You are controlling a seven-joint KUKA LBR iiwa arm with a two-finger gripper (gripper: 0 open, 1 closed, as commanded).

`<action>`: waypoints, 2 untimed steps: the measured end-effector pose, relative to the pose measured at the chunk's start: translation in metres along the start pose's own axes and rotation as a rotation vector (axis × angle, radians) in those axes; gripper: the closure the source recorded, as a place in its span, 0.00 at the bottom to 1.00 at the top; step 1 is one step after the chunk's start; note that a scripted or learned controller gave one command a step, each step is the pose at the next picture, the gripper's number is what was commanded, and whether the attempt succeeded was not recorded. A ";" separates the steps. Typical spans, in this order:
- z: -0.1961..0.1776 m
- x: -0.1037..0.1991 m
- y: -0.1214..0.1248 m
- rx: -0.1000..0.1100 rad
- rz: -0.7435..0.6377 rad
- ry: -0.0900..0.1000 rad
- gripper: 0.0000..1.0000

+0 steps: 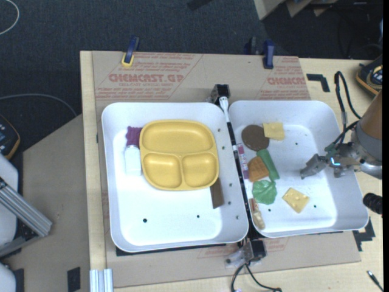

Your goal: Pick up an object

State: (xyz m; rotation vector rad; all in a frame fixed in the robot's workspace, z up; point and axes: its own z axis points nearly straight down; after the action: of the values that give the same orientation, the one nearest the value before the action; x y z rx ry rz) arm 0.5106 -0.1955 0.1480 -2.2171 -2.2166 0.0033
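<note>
Beside the claw [310, 168] — fingers spread, gripping nothing — pale yellow cheese wedge [296, 199], dotted with holes, lying flat in the right bin [316, 117].

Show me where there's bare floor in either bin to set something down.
Left bin: the strip nearest the camera, below the yellow divided plate, is bare. Right bin: bare floor lies between the claw and the green piece, above the cheese wedge. Crowded: along the divider, around the brown disc and the green leafy piece.
</note>
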 end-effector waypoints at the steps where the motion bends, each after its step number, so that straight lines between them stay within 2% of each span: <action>1: 0.062 0.002 -0.007 0.001 0.000 0.001 0.00; 2: 0.063 0.003 -0.006 -0.005 0.001 -0.001 0.00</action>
State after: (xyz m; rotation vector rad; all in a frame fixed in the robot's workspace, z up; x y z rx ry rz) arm 0.5039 -0.1927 0.0852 -2.2209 -2.2182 -0.0010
